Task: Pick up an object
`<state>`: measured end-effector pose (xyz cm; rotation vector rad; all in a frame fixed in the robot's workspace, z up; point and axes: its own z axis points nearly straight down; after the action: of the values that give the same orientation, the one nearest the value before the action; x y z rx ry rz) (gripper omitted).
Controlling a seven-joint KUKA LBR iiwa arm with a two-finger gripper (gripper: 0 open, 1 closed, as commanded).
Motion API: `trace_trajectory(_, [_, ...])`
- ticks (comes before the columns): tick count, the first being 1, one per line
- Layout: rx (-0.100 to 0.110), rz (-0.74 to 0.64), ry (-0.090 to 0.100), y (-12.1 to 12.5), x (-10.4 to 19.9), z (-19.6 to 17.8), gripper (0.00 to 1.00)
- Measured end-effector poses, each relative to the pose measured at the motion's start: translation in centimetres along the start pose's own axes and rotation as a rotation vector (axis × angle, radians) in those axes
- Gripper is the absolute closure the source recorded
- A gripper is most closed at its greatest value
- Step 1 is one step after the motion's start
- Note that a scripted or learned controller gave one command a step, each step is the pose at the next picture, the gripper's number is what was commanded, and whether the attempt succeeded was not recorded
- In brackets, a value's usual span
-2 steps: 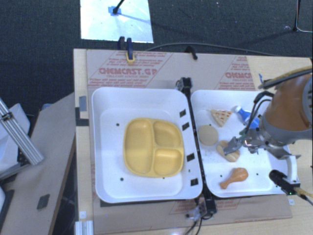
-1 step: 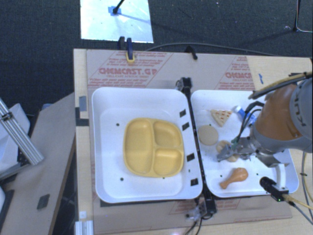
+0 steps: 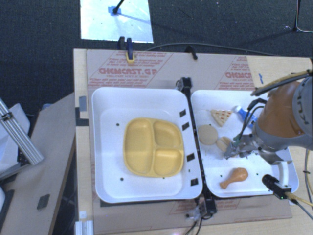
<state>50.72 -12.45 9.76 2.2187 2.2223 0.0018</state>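
1. Where the arm [image 3: 286,119] reached in from 3 o'clock, its gripper [image 3: 234,150] sat low over the right bin [image 3: 205,102], just beside a small tan piece [image 3: 223,143]; whether the gripper was open or closed could not be told.
2. Toy food lay in that bin: a waffle-like wedge [image 3: 221,116] toward 12 o'clock, a round tan disc [image 3: 208,134] near the bin's 9 o'clock wall, and a drumstick [image 3: 234,176] toward 6 o'clock.
3. A blue-and-white object [image 3: 242,113] lay at the wedge's 3 o'clock, partly hidden by the arm.
4. Bare white floor showed between the drumstick and the disc, and along the bin's 12 o'clock rim.
5. The left bin [image 3: 105,131] held a yellow divided plate [image 3: 153,147] at its centre, with open floor on all sides of it.
6. Both bins met edge to edge at the worktop's [image 3: 83,72] middle.
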Motion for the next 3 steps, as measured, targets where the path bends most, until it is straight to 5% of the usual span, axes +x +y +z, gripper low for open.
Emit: trace_trajectory(3, [-0.008,-0.003,-0.002,0.7,-1.2,-16.0,1.0])
